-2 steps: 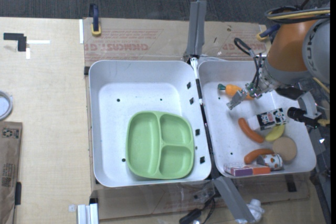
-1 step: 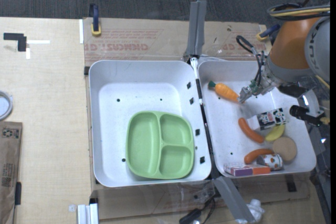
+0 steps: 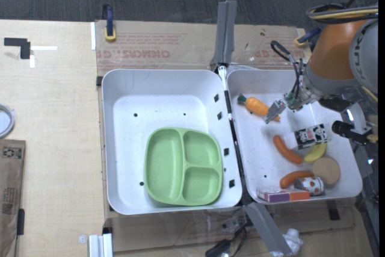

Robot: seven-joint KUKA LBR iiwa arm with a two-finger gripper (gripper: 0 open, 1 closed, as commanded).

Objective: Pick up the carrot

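The grey arm (image 3: 361,63) comes in from the right, its orange band (image 3: 334,51) high over the upper right corner of the right bin (image 3: 252,153), and it slants down and to the left toward the bin floor. At its tip the pincer (image 3: 275,111) hangs low in the upper part of that bin, just beside the carrot (image 3: 257,106); whether it is wide or narrow cannot be told from here, and no object can be seen between its tips. The carrot lies on the bin floor near the upper left corner, orange, pointing down and right toward the pincer. Lower in the same bin lie a sausage (image 3: 287,149), a black and white carton (image 3: 311,136), a banana (image 3: 316,153) and a second sausage (image 3: 296,178). The left bin (image 3: 120,129) holds a green divided plate (image 3: 183,166). Both bins sit on the desk (image 3: 48,129)
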